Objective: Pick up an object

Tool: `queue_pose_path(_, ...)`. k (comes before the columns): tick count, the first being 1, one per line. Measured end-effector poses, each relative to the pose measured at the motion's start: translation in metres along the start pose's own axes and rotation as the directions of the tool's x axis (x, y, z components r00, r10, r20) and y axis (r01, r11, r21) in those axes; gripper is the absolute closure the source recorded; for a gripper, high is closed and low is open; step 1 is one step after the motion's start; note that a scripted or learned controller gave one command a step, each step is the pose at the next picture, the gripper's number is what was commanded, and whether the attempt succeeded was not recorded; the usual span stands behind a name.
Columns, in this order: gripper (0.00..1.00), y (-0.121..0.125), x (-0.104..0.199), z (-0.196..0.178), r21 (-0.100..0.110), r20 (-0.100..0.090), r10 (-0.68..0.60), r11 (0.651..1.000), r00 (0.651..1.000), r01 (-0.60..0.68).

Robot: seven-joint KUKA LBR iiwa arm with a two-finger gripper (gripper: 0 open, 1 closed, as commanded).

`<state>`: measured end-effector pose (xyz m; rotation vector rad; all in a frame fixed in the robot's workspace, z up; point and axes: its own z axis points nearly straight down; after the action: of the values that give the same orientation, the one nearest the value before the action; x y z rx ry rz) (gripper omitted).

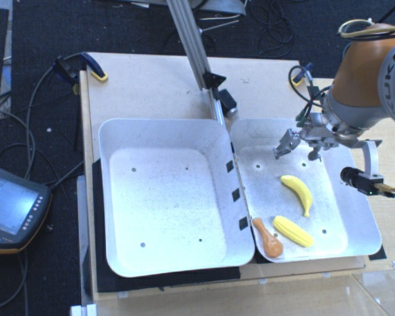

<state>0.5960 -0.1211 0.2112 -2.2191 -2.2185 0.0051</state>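
Observation:
The right bin (355,232) holds three objects. A yellow banana (297,191) lies near its middle. Closer to the front are a stubby yellow piece (293,231) and an orange carrot-like piece (268,237) against the left wall. My gripper (296,153) hangs over the back part of this bin, up and slightly left of the banana, apart from it. Its fingers (280,149) are spread open with nothing between them.
The left bin (108,137) sits beside the right one, sharing a raised divider (236,176). A slanted metal pole (192,38) rises from behind the bins. A teach pendant (10,206) and cables lie off the bench at left.

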Motion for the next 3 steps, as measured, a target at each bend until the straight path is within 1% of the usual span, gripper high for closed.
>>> queue_pose_path(1, 0.0, -0.001, -0.004, 0.043, -0.001, 0.0, 0.0, 1.0, 1.0, 0.0)
queue_pose_path(2, 0.0, -0.001, 0.005, 0.091, -0.001, 0.0, -0.001, 1.0, 1.0, 0.001)
queue_pose_path(3, 1.0, 0.0, 0.005, 0.078, -0.005, 0.001, 0.0, 1.0, 1.0, 0.0)
